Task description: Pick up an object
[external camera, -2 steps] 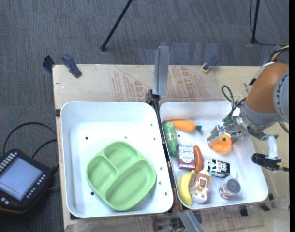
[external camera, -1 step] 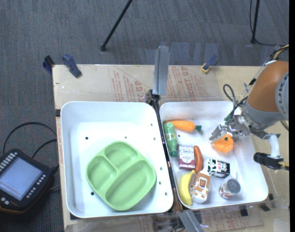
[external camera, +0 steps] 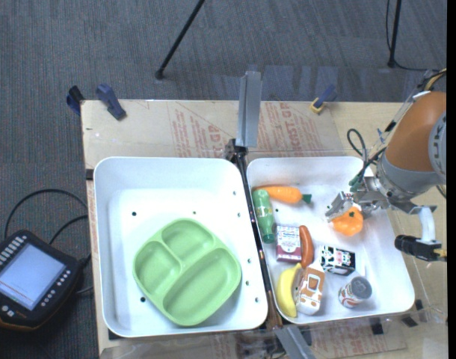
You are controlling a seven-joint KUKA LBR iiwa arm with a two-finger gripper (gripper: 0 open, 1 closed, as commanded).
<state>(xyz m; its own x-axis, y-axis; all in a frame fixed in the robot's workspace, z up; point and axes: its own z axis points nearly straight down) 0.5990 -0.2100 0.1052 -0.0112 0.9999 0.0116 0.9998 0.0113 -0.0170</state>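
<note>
Two shallow white bins are seen side by side on the bench. Off the bench at far left, a handheld control pendant [external camera: 28,279] with a lit screen lies on the carpet. The left bin [external camera: 116,178] holds one item, a light green divided plate [external camera: 187,271] with three compartments, lying flat toward the near side.

The right bin [external camera: 392,279] holds the remaining items. Along its left wall a green bottle [external camera: 265,215] is laid lengthwise, with a toy carrot [external camera: 281,194] just beyond it, green tip pointing right. Nearer the middle, a small red and white carton [external camera: 288,243] touches an orange-red sausage [external camera: 306,245]. At the near edge, a yellow banana [external camera: 287,291] lies against an orange and white carton [external camera: 311,290]. To the right, a black and white cow-patterned carton [external camera: 337,259] and a small can [external camera: 354,292] are noted.

The gripper [external camera: 343,210] is positioned in the right bin's far right part, over a small, rounded, glossy orange object [external camera: 349,222]. The object sits directly below the metallic fingers [external camera: 335,207]; contact cannot be confirmed. Whether the fingers are spread or pressed together cannot be told.
</note>
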